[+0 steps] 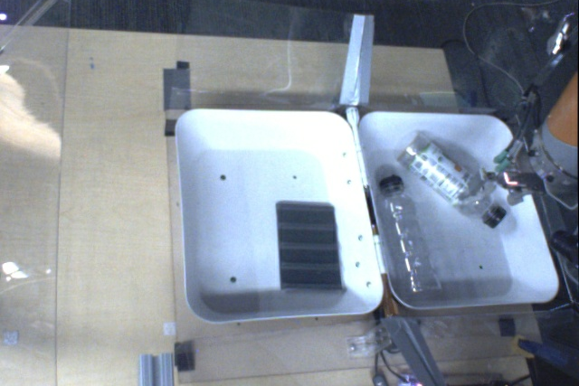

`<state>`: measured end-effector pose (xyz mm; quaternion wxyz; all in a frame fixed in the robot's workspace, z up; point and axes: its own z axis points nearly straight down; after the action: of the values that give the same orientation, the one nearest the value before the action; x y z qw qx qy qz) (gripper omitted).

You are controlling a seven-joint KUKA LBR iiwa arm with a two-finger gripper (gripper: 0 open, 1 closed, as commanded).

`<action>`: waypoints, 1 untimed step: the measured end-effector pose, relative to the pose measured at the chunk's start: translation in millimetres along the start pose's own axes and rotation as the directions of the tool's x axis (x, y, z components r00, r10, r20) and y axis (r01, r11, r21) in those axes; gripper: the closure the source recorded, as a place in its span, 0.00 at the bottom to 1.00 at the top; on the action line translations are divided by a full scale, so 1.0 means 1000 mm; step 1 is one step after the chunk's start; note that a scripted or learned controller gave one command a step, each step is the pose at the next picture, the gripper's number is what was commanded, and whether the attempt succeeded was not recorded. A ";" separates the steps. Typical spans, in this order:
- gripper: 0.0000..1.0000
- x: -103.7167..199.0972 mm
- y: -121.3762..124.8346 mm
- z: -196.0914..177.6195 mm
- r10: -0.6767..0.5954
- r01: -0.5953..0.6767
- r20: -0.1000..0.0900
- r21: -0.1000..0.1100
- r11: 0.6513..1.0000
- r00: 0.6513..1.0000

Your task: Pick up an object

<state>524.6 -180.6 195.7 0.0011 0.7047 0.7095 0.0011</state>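
Two clear plastic bottles lie in the right bin (534,271). One bottle (437,170) lies slantwise in the upper middle, its black cap (494,216) pointing down and right. The other bottle (409,240) lies along the bin's left wall with its black cap (390,185) at the top. A black ribbed block (308,244) rests flat in the lower middle of the left bin (208,149). My gripper (508,178) hangs low at the right bin's right side, just beside the neck end of the slanted bottle. Nothing is visibly lifted.
The arm, with its orange band (565,117), comes in over the right bin's far right corner, with cables behind it. A grey bar (358,59) stands up behind the seam between the bins. Bare wooden bench spreads to the left.
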 end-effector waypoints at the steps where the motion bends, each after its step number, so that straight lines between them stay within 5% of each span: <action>1: 0.00 -0.002 0.056 0.086 -0.061 0.061 0.001 -0.003 0.998 0.998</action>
<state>580.4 -182.4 109.7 0.0024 0.6827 0.7307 0.0017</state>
